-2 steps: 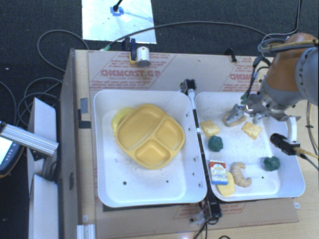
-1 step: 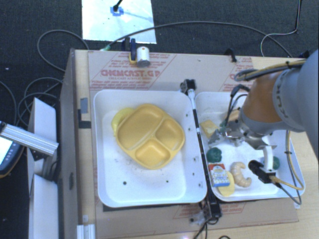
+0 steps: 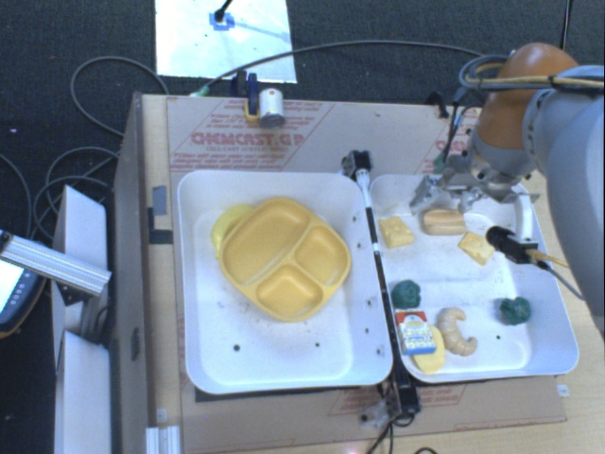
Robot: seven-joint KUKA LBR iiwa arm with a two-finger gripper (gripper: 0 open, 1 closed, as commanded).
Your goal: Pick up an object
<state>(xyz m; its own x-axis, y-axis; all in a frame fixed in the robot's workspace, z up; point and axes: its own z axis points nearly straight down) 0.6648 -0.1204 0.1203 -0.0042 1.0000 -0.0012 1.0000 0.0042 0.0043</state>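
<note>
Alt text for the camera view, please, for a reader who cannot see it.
A grey robot arm with an orange band reaches from the right, its gripper low over a tan bread-like block in the right white bin, among small toy foods. The left white bin holds a yellow divided plastic tray.

Red "CHEMCAST GP" print on bench sheet [image 3: 236, 140]

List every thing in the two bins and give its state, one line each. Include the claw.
yellow divided tray: lying flat in the left bin, compartments up.
tan bread roll: in the right bin, just below the claw.
two pale yellow blocks: lying apart in the right bin.
two dark green pieces: resting apart.
beige curved piece: lying near the front.
red and yellow packet: lying flat against the divider.
claw: low over the bin's back edge; grip unclear.
</note>
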